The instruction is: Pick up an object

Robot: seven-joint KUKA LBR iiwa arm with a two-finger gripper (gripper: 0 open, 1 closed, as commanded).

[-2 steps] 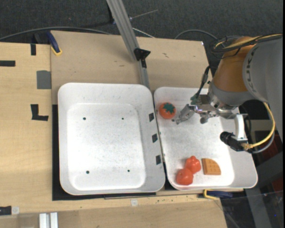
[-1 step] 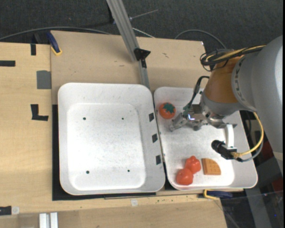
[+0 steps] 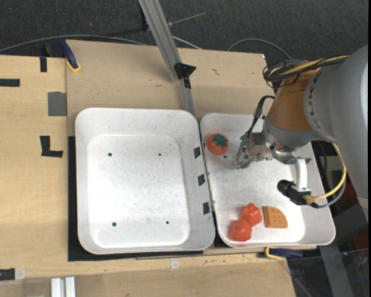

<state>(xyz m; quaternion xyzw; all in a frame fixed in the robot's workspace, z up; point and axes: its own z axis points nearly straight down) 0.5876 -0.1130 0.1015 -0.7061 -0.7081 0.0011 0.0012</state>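
so: small orange tomato-like toy (image 3: 217, 143) with green top lies in the right bin (image 3: 232, 190), upper left corner, near the divider. two red pieces (image 3: 245, 221) and a tan waffle-like block (image 3: 274, 217) sit together at the bin's near edge, well apart from it. left bin (image 3: 136, 178) beside. hand (image 3: 244, 158) just right of the toy, low over the bin floor; finger spread unreadable, grip cannot tell.

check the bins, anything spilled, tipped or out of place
Nothing stands out. The tomato toy, red pepper toys and waffle-like piece all lie inside the right bin, unspilled. The end effector hovers beside the tomato toy.
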